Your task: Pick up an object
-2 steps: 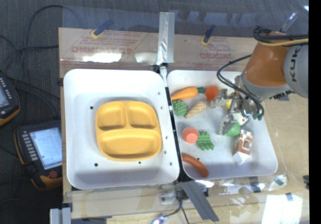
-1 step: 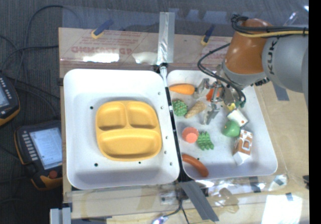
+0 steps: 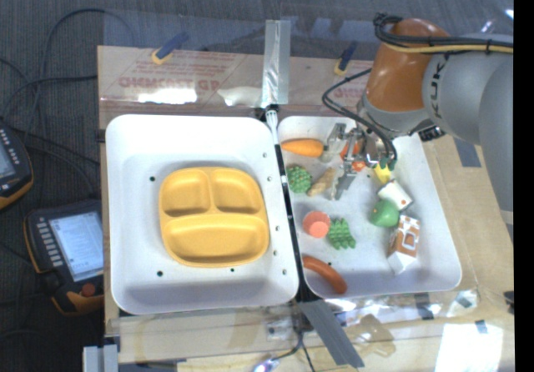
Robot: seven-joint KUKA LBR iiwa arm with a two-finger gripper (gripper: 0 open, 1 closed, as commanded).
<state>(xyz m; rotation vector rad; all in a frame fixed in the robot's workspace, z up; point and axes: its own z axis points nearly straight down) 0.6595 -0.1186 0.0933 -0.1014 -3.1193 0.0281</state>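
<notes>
The gripper [image 3: 344, 163] hangs low in the right bin [image 3: 440, 220], fingers spread and holding nothing — the approach step, I judge. Closest are a tan piece [image 3: 322, 183] just beside its fingertips, a carrot [image 3: 303, 147] and a green leafy toy [image 3: 299, 179]. Next it needs to centre over 1 and close. Room is tight — the bin's left wall is near.

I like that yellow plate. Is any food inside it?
No. The yellow divided plate in the left bin shows three bare compartments. The bin floor beneath it is covered, so that part stays unseen.
</notes>
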